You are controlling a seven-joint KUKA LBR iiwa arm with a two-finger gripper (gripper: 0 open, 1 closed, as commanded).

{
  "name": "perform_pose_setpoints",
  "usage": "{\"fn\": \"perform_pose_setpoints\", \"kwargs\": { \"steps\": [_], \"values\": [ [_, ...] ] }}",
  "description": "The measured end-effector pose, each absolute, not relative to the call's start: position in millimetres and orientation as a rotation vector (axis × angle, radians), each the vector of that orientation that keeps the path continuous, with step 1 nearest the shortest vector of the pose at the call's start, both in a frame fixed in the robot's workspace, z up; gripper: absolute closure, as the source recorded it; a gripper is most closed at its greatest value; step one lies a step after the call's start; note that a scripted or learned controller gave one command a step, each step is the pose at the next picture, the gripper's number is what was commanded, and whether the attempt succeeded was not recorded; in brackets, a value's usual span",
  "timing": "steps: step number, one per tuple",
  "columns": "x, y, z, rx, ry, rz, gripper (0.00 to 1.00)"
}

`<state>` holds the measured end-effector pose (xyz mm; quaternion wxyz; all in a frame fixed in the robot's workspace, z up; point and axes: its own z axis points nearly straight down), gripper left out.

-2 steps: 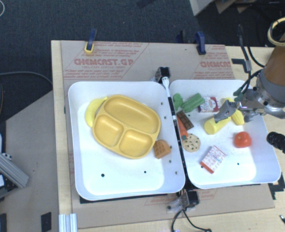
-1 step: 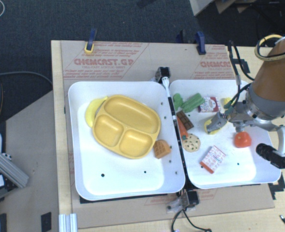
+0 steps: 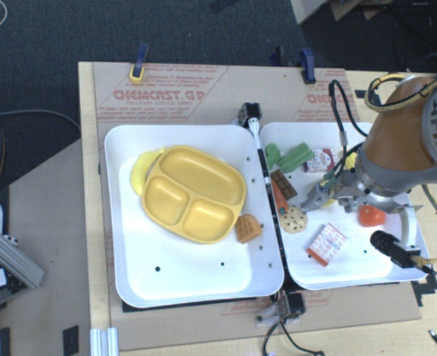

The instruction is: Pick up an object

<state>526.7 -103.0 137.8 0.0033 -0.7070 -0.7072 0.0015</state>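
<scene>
**Gripper low over the right bin, among small items**

Nearest the camera in the right bin [image 3: 352,277] lay a red-and-white packet [image 3: 326,243]; just beyond it, to the left, a cookie [image 3: 294,219] lay near the bin's left wall; to the right, a red-orange ball [image 3: 372,215] lay just below the arm's wrist. The gripper [image 3: 320,196] hung between these, close above the cookie and beside a brown bar [image 3: 283,183]; nothing showed between its fingers, and whether it was released or clenched could not be told. Beyond lay a green piece [image 3: 290,156] and a small white-and-red pack [image 3: 320,159], crowding the far side. In the left bin [image 3: 129,265] a yellow tray [image 3: 194,192] lay over a yellow plate [image 3: 139,173]; a brown pastry [image 3: 248,228] touched its near right corner.
</scene>
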Motion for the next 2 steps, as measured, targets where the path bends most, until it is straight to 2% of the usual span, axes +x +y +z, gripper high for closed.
{"fn": "perform_pose_setpoints", "kwargs": {
  "steps": [1,2],
  "values": [
    [527.9,-102.6,87.3,-2.224,-2.219,-0.003,0.00],
    [530.1,-101.5,101.8,-2.226,-2.224,-0.013,1.00]
  ]
}}
